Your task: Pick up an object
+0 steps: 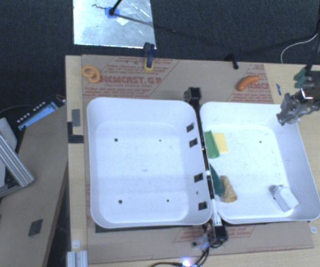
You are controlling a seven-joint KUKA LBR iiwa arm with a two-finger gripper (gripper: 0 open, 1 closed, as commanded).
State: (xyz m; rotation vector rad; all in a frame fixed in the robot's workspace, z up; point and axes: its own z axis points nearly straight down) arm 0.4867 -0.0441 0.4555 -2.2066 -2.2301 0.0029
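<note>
In the right bin (pixel 293 149) a green and yellow sponge (pixel 216 144) lies by the left wall. A tan and teal object (pixel 224 188) rests lower down by that same wall. A small white and grey block (pixel 282 197) sits near the bin's lower right corner. My gripper (pixel 289 114) hangs at the bin's upper right rim, well away from all three things, and nothing shows between its fingers.
The left bin (pixel 143 160) lies beside the right one, with a black clip strip (pixel 200 149) along their shared wall. On the bench behind are an orange ring (pixel 91 74), a yellow and blue clamp (pixel 148 57) and an orange sausage-shaped toy (pixel 247 83).
</note>
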